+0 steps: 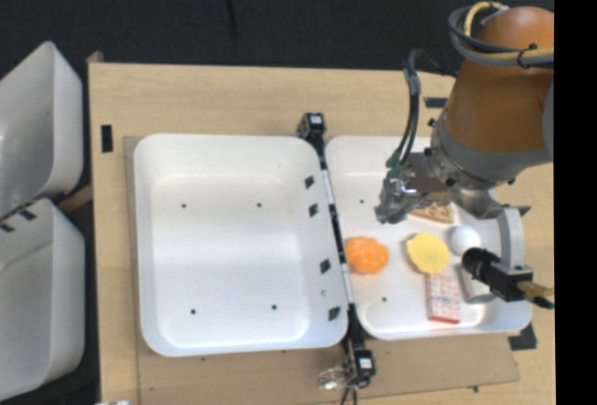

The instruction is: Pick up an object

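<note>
On the worktop point(112, 104), the right bin point(359, 170) holds a ball point(367, 256), a sponge point(428, 253) beside it, and a packet point(443, 299) in front.

Even overhead light, white bins point(224, 244) glaring slightly, picture soft, surroundings dark.

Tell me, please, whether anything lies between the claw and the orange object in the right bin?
Nothing visible does. The claw hangs over bare bin floor, up and to the right of the orange object. The yellow object lies off to the side.
</note>
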`<state>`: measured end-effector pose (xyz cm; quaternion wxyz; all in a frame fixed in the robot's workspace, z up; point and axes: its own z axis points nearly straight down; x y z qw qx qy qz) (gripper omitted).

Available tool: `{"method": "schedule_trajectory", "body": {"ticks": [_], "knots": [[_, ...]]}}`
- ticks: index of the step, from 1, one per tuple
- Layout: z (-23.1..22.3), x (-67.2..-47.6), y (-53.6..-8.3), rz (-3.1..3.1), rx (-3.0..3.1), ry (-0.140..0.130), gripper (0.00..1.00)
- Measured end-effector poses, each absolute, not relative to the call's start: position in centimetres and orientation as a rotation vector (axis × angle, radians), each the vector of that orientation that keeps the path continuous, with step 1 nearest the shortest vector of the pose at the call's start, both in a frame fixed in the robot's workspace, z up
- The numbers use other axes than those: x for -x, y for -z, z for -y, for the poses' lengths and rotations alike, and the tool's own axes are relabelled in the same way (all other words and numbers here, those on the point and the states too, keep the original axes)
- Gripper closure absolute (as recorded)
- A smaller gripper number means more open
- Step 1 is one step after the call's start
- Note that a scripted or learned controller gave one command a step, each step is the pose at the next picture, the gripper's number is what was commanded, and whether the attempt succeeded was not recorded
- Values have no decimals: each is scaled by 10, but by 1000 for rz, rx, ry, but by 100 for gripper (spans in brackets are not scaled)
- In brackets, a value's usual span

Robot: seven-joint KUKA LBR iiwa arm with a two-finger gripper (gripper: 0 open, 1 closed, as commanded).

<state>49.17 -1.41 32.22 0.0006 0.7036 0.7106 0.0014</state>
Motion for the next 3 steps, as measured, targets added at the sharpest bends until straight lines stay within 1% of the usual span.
{"method": "schedule_trajectory", "body": {"ticks": [1,2,3], "knots": [[-49,-491,-390,-2230,-2209,-6,100],[-21,-518,-394,-2219,-2222,4,100],[-34,-544,-390,-2224,-2218,5,100]]}}
